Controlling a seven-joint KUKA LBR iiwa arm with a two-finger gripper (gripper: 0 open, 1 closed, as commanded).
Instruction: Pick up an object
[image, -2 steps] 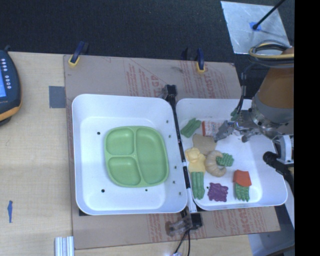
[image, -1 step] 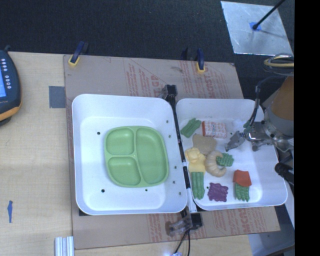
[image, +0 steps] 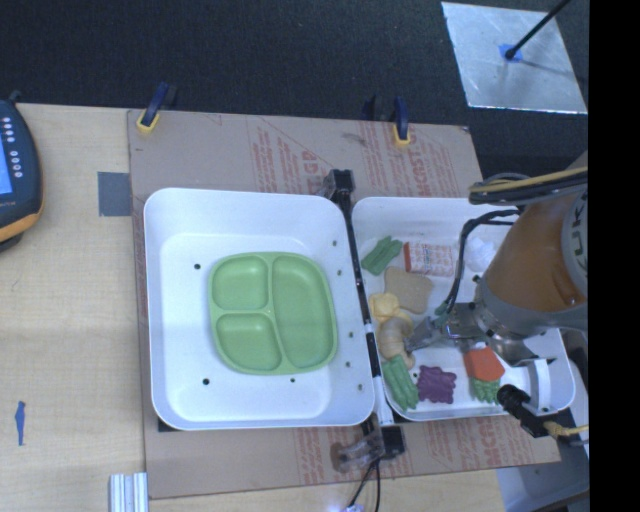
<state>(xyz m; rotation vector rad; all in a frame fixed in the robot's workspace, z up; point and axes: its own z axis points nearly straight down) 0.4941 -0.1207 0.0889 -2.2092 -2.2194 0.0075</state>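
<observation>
A brown cardboard sheet (image: 300, 150) covers the wooden bench (image: 60, 330), held along its top edge by two clamps, with dark carpet across the top of the frame. Two white bins sit side by side on it: the left bin (image: 180, 215) at frame centre holds one green divided plate (image: 272, 313); the right bin (image: 395, 212) holds the small objects. The arm (image: 535, 265) enters from the right and covers much of that bin. The gripper (image: 432, 335) hangs over the bin's middle, and whether its jaws are spread or pressed together cannot be told. Near it lie a tan block (image: 408, 290), a yellowish piece (image: 385, 308), two green pieces, a purple toy (image: 436, 384), an orange piece (image: 484, 364) and a white-and-orange box (image: 432, 258). A handheld controller (image: 15, 170) sits at the upper left.
</observation>
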